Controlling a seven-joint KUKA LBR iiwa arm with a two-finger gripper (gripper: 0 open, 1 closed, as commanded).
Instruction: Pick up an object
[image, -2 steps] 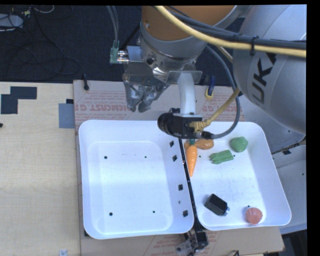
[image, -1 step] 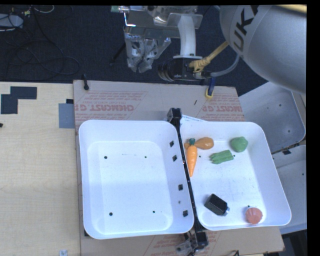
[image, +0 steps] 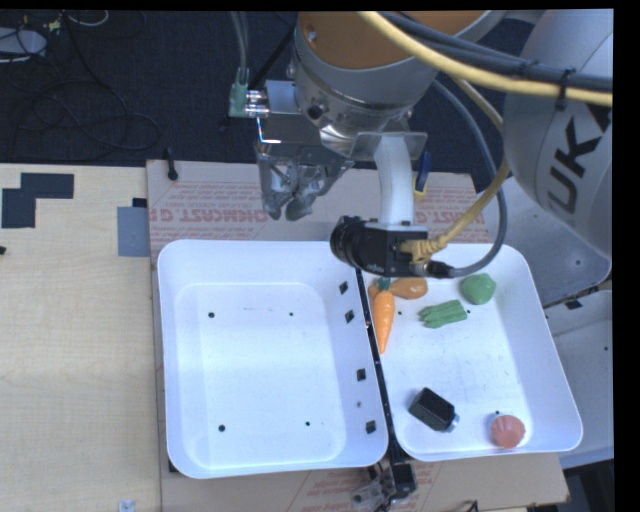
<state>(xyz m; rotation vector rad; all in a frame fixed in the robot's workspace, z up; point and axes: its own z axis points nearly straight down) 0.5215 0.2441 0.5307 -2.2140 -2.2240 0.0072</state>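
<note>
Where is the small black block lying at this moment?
The black block lies in the right bin, toward its near edge, left of the pink ball and well below the carrot.

In the right bin (image: 560, 400) you have a carrot (image: 383, 314) along the left wall, a block (image: 433, 409) nearer the front, a ball (image: 507, 431) to the block's right, at the front corner
</note>
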